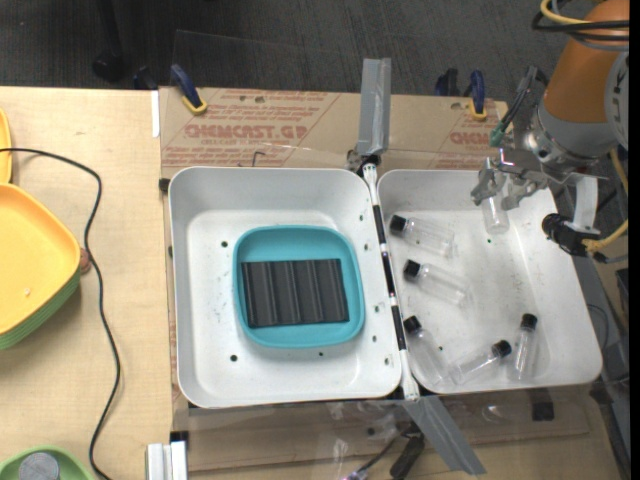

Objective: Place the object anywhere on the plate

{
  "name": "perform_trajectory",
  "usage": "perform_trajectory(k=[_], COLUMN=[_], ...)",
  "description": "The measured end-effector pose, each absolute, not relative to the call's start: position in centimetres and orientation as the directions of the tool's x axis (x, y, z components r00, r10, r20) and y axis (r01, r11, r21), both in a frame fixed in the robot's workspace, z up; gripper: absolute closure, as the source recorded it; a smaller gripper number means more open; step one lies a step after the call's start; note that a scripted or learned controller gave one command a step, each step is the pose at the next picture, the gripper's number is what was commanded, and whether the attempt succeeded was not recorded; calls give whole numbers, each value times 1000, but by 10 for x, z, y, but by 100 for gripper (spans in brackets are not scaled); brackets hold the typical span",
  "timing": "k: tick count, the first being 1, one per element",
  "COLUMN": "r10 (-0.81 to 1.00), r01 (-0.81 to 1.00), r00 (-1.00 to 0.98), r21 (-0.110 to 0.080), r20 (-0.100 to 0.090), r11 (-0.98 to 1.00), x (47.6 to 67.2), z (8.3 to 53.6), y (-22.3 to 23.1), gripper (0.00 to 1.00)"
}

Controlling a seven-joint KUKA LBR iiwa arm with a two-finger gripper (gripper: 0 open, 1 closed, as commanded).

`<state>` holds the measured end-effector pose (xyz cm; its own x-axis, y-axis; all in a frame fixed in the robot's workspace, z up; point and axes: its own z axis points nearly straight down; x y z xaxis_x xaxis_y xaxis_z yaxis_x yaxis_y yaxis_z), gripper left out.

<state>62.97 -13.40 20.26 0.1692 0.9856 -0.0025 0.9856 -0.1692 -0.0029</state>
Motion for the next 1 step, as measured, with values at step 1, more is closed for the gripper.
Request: perform_trajectory(k=[1], r10=[986], r01=[986], r00=[169], r21=[-3], r20=[-2], r11=[-169], x=[630], z=[203], y=[-134], gripper=[0])
